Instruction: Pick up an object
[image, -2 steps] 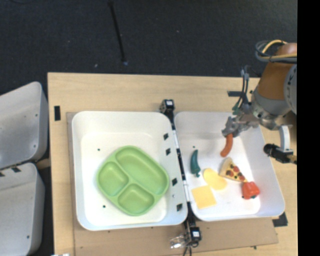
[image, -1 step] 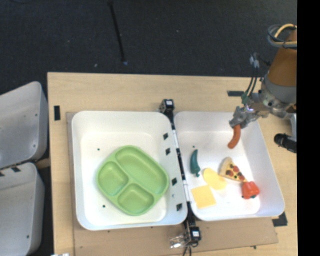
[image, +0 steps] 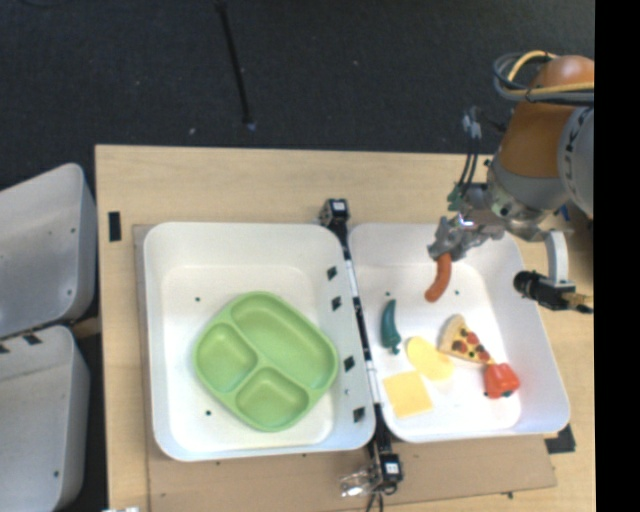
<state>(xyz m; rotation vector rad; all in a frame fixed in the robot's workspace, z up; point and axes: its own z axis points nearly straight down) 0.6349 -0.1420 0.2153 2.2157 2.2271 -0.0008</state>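
The arm has a toy sausage up in the air over the right bin.

The gripper (image: 452, 243) is closed on the top end of the orange sausage (image: 438, 278), and the sausage hangs down from it, tilted a little. It looks like it is off the floor of the right bin (image: 530, 340), so the grab seems done and the lift is the step going on now. Next, the arm needs to go up slowly and keep squeezing, because the sausage is held by just its tip and could slip out. Other toys lie lower in the same bin: a green pepper (image: 388, 325), a pizza slice (image: 464, 341), a yellow cheese square (image: 407, 393) and a small red thing (image: 502, 380). The left bin (image: 180, 260) holds a green tray (image: 264, 360) with three parts.
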